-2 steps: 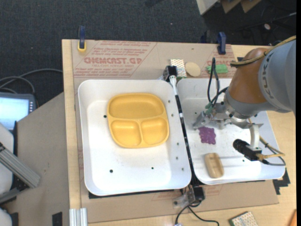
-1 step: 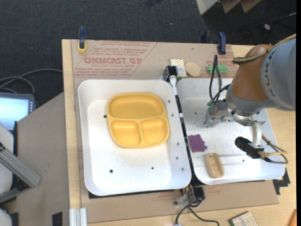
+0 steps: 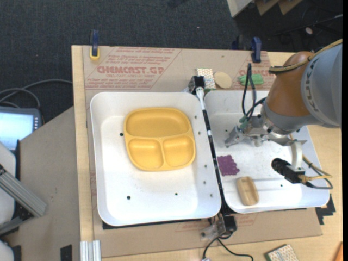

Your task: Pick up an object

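Note:
My gripper (image 3: 239,135) hangs over the upper middle of the right bin (image 3: 261,200), just above its floor. I see nothing held in it. A purple knobbly lump (image 3: 227,165) lies in the same bin, a little below and to the left of the gripper. Near that bin's front edge rests a tan, bread-like block (image 3: 247,190). A yellow three-compartment plate (image 3: 160,138) sits in the upper half of the left bin (image 3: 109,189).
The grey arm with its orange band (image 3: 293,97) covers the right bin's upper right part. Behind the bins, on the cardboard, lie a tan round piece (image 3: 223,79) and a green piece (image 3: 251,79). Blue clamps (image 3: 95,38) grip the board's far edge.

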`<control>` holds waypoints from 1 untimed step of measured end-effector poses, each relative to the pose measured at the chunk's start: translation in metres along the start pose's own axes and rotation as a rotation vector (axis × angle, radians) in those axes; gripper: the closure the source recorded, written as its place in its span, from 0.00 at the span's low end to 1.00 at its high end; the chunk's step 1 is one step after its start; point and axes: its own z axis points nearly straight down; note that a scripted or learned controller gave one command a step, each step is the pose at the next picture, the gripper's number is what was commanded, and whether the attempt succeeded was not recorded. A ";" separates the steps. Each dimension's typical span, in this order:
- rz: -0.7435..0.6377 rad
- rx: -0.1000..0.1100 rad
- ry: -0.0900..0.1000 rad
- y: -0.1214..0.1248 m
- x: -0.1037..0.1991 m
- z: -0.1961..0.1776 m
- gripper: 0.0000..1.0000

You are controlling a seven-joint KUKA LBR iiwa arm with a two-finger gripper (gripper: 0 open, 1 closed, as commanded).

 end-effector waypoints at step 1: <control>-0.004 -0.007 -0.003 0.071 -0.020 0.009 0.00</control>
